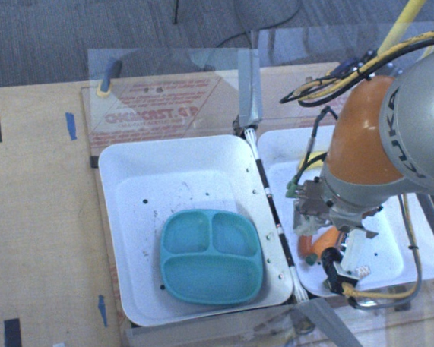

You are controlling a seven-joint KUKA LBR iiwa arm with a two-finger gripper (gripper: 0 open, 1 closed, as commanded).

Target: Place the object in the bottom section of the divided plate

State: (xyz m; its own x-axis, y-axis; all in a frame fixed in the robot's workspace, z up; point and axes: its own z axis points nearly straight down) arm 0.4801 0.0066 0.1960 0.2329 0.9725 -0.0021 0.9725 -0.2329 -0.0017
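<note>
The gripper (319, 224), its grip impossible to tell, hangs over the orange object (327, 238) in the bin (386, 259) right of the divided plate (212, 276); a loose hold could drop it short.

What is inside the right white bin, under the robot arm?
An orange object with a green end lies on the floor of the right bin, partly covered by the arm. The arm hides much of the floor, so whatever else lies beneath cannot be seen.

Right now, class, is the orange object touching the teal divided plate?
Apart. The camera view shows the orange object in the right bin and the divided plate in the left bin, the bins' rims between them.
</note>
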